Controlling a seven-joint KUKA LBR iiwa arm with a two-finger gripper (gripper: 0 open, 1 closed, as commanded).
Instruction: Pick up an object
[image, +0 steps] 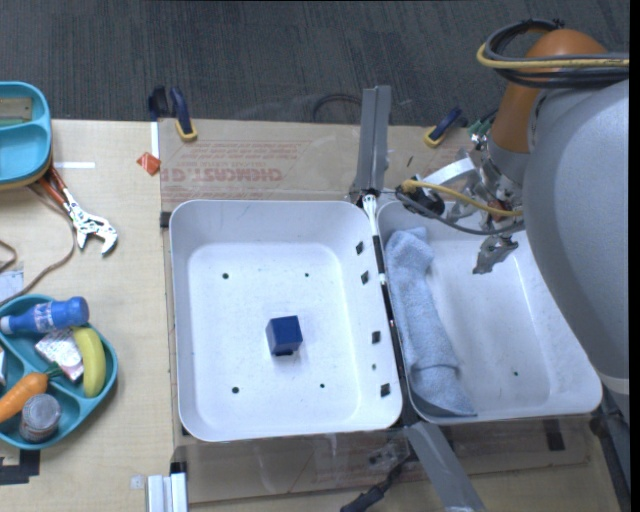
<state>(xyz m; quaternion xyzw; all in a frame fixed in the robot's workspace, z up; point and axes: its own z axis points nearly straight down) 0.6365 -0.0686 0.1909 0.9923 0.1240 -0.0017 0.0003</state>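
A small blue cube (285, 335) rests on the floor of the left bin (200, 400), slightly below its middle. A grey-blue cloth (422, 320) lies rumpled along the left wall of the right bin (540, 400), from its far corner to its near edge. My gripper (492, 252) hangs over the far part of the right bin, to the right of the cloth's upper end and apart from it. Cables and the wrist hardware hide much of it. I see nothing held in it.
The grey arm (585, 200) covers the right bin's right side. Left of the bins, on the bench, are a wrench (85, 225), a blue tray (20, 120) and a blue plate (105, 385) with toy food. Clamps (178, 110) sit at the back edge.
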